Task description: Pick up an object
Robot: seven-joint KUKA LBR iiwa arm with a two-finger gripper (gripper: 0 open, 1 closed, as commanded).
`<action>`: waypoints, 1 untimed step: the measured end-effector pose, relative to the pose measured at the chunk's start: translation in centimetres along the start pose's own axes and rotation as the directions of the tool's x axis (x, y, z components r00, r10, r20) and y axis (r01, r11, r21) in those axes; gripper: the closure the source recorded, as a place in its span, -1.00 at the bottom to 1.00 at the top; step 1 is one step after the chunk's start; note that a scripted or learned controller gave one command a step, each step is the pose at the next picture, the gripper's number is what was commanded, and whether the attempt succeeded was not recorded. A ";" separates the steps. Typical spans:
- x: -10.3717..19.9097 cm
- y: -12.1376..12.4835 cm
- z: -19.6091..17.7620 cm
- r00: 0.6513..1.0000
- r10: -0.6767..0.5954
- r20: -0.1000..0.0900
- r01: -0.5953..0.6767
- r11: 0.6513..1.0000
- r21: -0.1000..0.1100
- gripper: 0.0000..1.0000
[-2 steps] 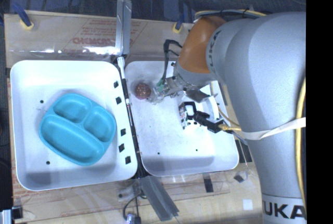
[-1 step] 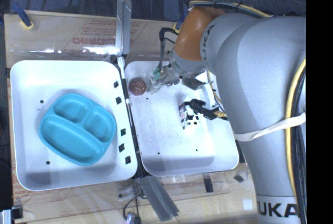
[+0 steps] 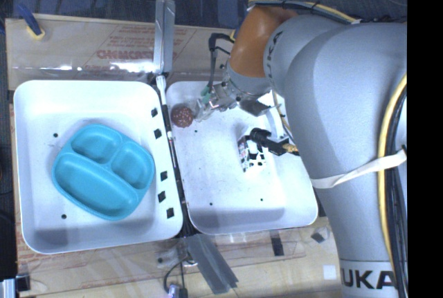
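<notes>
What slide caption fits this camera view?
KUKA gripper beside a brown ball in the right bin; blue tray in the left bin.

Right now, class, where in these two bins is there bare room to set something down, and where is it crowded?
Free: the right bin's front floor, between the black-and-white object and the near wall; the left bin's strips around the blue tray. Crowded: the right bin's far end, where the gripper hangs by the brown ball.

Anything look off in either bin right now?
Nothing looks spilled or broken. The blue divided tray lies askew in the left bin, and the small brown ball sits tight in the far left corner of the right bin, beside the gripper.
</notes>
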State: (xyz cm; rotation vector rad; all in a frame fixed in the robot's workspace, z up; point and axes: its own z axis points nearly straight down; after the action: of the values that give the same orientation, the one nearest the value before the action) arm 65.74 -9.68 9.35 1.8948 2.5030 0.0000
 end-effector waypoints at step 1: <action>0.5 -8.1 0.2 0.998 0.062 -0.003 -0.062 0.998 0.005 -1.00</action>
State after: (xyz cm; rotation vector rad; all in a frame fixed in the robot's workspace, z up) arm 57.82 -11.38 9.15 1.9747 2.4472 -0.0030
